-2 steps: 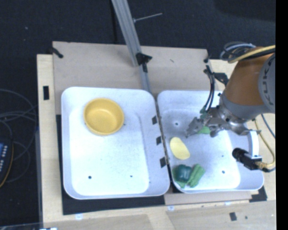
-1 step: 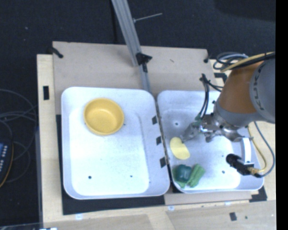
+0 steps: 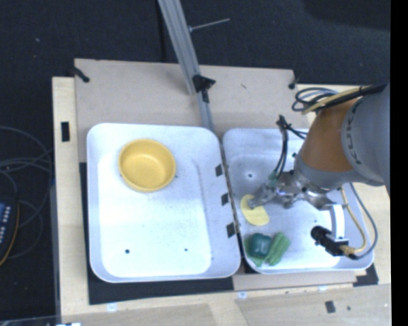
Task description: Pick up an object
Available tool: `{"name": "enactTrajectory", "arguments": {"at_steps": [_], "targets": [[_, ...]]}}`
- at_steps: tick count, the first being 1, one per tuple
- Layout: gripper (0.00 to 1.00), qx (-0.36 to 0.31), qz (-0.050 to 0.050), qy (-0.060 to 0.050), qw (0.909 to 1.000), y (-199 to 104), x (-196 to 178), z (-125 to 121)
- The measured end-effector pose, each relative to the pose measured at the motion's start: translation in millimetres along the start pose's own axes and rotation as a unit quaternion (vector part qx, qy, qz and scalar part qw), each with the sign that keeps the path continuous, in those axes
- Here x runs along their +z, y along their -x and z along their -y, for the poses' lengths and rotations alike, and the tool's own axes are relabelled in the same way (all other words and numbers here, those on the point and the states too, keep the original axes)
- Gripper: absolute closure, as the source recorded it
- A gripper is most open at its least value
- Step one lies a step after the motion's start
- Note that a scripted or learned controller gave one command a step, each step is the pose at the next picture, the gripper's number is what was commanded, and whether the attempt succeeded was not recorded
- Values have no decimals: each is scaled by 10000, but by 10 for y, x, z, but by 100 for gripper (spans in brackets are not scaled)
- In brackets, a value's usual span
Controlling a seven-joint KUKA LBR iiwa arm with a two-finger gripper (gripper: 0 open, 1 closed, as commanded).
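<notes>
Reaching in from the right, the grey arm with its orange band hangs low over the right bin, its wrist turned toward that bin's left wall. The gripper sits just above a pale yellow object that lies flat on the bin floor near the left wall; whether its claw is spread or closed cannot be told, since the metal parts blur together at this slant, and nothing can be seen between them. Just below the yellow piece, toward the front edge of the same bin, lie a dark green rounded object and a lighter green elongated object, the two touching each other (the lighter one tilted, leaning along the darker one's right side). Black cables and a tan hose loop down from the wrist over the right side of this bin. In the left bin a yellow bowl stands upright near the back left corner, well apart from everything else.
</notes>
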State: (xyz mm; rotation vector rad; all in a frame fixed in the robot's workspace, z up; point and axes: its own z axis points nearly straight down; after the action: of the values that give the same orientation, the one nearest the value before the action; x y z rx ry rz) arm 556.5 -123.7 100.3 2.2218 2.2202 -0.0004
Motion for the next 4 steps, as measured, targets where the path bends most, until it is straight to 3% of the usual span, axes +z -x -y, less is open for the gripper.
{"name": "enactTrajectory", "arguments": {"at_steps": [1,3,4], "targets": [[100,3,-5,24,10000,-2,-125,-14],[100,-5,-1,23,10000,-133,-1214,-153],[100,-6,-3,24,10000,-187,-1705,-86]]}}
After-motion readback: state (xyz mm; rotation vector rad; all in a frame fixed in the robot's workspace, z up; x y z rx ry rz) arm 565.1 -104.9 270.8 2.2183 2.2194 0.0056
